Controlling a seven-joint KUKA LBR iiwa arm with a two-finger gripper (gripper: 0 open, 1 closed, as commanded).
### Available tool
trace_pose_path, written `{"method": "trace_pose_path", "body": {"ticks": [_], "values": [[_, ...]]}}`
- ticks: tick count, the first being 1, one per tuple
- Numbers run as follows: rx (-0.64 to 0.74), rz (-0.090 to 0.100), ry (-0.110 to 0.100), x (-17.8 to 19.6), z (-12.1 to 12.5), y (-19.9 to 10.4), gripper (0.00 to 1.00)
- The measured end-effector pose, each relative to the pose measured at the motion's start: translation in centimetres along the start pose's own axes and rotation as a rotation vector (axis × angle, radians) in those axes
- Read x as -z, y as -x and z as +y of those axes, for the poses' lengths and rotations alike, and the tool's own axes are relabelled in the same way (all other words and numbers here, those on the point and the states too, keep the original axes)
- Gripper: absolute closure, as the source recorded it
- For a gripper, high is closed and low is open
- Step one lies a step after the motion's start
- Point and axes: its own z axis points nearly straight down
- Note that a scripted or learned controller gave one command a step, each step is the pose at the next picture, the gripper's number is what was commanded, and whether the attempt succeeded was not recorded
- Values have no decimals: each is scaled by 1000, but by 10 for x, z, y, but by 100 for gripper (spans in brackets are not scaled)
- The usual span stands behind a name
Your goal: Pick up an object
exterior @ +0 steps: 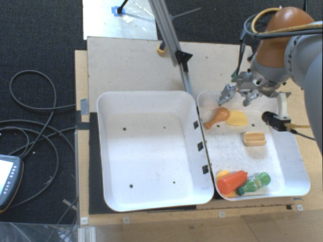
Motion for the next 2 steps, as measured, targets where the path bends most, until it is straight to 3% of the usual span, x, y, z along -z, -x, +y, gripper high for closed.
{"method": "trace_pose_path", "body": {"ticks": [2], "values": [[1,-1,6,-82,8,4,0]]}}
